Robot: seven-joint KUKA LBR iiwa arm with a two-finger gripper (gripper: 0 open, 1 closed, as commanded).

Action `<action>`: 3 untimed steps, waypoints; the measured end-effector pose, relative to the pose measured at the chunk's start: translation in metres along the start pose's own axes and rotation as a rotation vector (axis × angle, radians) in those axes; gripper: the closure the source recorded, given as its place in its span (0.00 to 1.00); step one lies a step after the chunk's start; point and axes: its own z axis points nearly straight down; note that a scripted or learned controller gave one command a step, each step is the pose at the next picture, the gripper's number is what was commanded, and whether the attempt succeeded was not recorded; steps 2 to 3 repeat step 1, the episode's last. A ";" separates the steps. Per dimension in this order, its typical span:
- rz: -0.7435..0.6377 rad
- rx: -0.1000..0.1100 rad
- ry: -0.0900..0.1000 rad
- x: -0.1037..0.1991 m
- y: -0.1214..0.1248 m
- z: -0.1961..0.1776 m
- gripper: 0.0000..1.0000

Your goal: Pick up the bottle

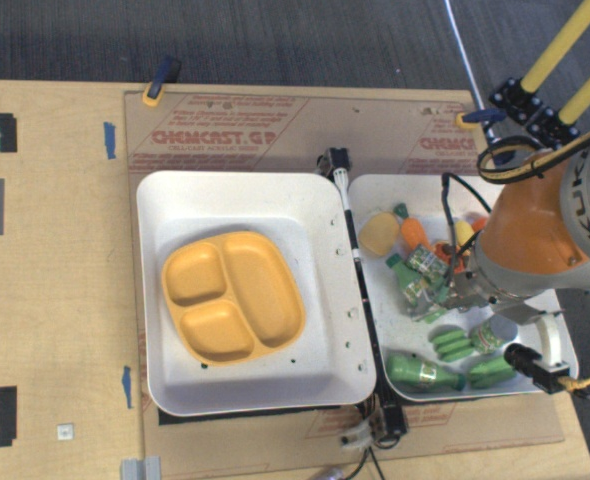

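The fingers (445, 286) reach down among green bottles (415, 273) in the right bin (565, 343); their spread cannot be told.

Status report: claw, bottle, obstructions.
Claw low in right bin, among green clutter. Bottle lying at front edge, untouched. Green pieces lie between.

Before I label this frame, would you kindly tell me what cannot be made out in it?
- Gripper: in the camera view the arm's orange band and wrist cover it from above, so its state is unreadable.
- Items in the right bin: partly hidden under the arm; which green piece is the bottle is uncertain, though the green item near the front looks likeliest.
- Small objects near the yellow-tan ball: too small to identify.
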 end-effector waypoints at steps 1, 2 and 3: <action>0.330 0.012 0.006 0.094 -0.010 -0.087 1.00; 0.330 0.012 0.006 0.094 -0.010 -0.087 1.00; 0.330 0.012 0.006 0.094 -0.010 -0.087 1.00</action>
